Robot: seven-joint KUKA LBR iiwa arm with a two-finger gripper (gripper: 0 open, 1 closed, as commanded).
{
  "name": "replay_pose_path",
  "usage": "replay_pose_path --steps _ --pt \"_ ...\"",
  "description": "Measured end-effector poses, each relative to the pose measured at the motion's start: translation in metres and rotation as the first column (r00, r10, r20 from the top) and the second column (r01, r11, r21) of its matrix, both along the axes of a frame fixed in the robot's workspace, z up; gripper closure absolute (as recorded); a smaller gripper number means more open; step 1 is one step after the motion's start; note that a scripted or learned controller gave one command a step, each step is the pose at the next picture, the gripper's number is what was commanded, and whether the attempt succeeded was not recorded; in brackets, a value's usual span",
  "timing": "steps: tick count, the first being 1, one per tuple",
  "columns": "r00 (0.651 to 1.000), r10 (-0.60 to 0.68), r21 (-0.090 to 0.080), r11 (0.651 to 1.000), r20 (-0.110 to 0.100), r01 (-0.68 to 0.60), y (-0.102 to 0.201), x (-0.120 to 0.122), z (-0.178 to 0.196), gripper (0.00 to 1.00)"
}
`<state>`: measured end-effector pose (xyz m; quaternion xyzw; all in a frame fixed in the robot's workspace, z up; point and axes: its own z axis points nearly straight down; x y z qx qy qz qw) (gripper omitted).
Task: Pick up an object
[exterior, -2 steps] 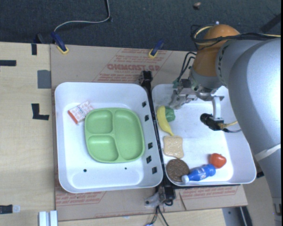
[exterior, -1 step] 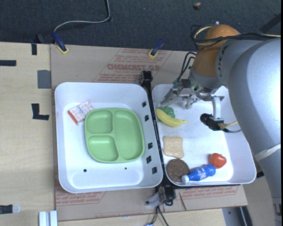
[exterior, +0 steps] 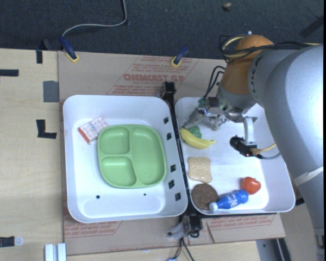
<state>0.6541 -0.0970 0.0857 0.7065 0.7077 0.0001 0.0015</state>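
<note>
Reaching in over the right white plastic bin (exterior: pixel 271 192), the grey metal gripper (exterior: pixel 206 116) hangs at its far left corner, just above a yellow plastic banana (exterior: pixel 197 140) and something small and green (exterior: pixel 194 130). Whether it is open or closed, I cannot tell. A green divided plate (exterior: pixel 132 155) sits in the left white bin (exterior: pixel 76 162).

My claw (exterior: pixel 198 119) hangs low at the far-left corner of the right bin (exterior: pixel 277 170), crowded by the banana (exterior: pixel 196 139) and a green item (exterior: pixel 194 130) just beneath. Bare floor lies right of the banana. Nearer, bread (exterior: pixel 200 169), cookie (exterior: pixel 204 194), bottle (exterior: pixel 231 200) and tomato (exterior: pixel 251 185) block the near edge.
</note>
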Motion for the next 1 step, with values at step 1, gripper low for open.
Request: replay_pose_path --steps 1 --pt "1.000 -0.001 0.000 1.000 0.001 0.001 0.0023 -0.0159 0.0004 0.00"
